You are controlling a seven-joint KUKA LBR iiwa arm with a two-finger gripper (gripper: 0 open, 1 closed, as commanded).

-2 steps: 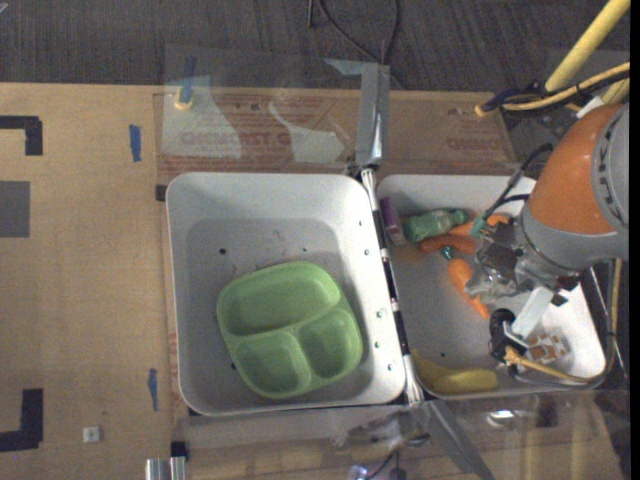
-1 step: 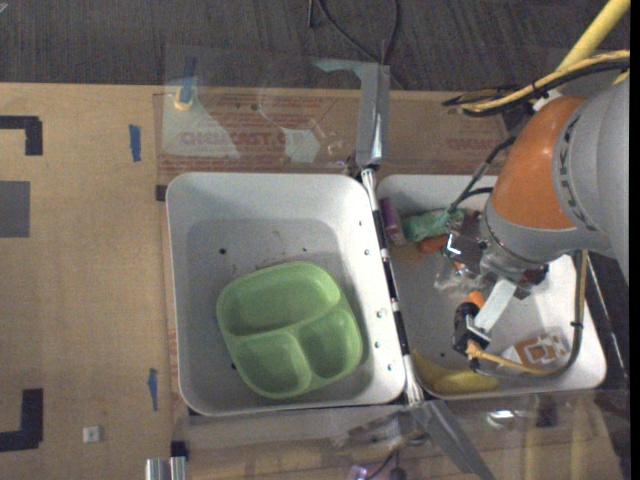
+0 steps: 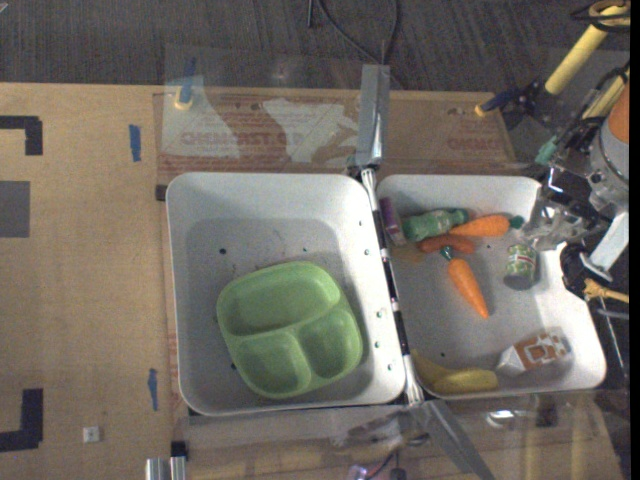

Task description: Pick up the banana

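Yellow curved banana [image 3: 462,378] lies at right bin's [image 3: 590,318] near-left corner; bring gripper [image 3: 556,220] down there. Can't tell claw state.

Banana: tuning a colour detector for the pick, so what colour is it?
Yellow; the banana shows best in the camera view.

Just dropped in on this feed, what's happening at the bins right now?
The arm is at the right bin's far right edge, with its gripper near the upper right corner, close to a small green-labelled can. It holds nothing. The banana lies untouched at that bin's front edge, beside a small carton. Two carrots and a green bottle lie further back. The left bin holds a green divided plate.
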